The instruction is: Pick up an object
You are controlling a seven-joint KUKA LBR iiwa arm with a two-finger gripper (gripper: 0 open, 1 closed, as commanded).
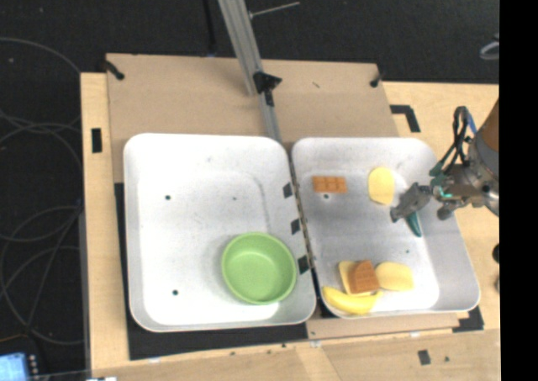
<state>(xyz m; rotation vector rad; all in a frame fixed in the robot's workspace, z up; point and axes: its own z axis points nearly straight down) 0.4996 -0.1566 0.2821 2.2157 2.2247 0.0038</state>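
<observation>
My gripper (427,211) hovers over the right side of the right bin (454,287), open, with nothing between its fingers. Just left of it lies a pale yellow rounded object (382,186). Further left sits a small orange block (329,184). At the bin's front lie a banana (349,302), a brown slab (363,278) and a yellow lemon-like piece (396,277), bunched together. A green bowl (259,267) stands in the left bin (168,169), near its front right corner.
A grey metal pole (239,26) slants up from the back between the bins. The bins rest on a brown board (193,93) on the bench. Cables lie on the dark floor to the left.
</observation>
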